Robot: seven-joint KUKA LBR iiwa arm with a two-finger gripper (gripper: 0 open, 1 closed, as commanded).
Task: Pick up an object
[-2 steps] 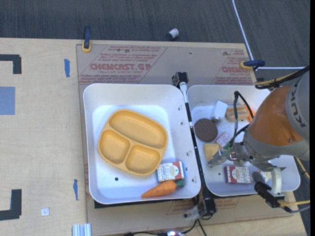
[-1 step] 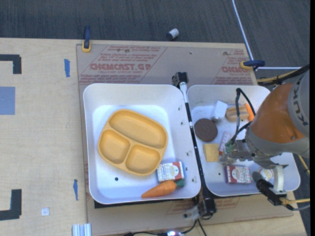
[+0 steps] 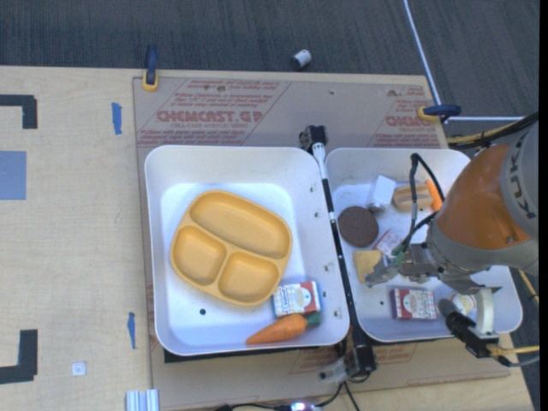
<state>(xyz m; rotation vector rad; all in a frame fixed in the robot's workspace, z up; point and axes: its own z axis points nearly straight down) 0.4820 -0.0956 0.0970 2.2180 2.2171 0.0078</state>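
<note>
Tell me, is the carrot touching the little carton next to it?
Touching. The camera view shows the carrot lying in the left bin with its leafy end pressed against the bottom edge of the small carton.

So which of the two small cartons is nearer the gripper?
The carton in the right bin, just below the gripper; the other carton lies beside the carrot in the left bin.

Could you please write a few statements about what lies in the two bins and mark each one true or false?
1. The yellow divided plate lies in the left bin. True.
2. The carrot lies in the right bin. False: it lies in the left bin, below the plate.
3. The brown round disc lies in the right bin. True.
4. The gripper hovers over the left bin. False: it is over the right bin.
</note>
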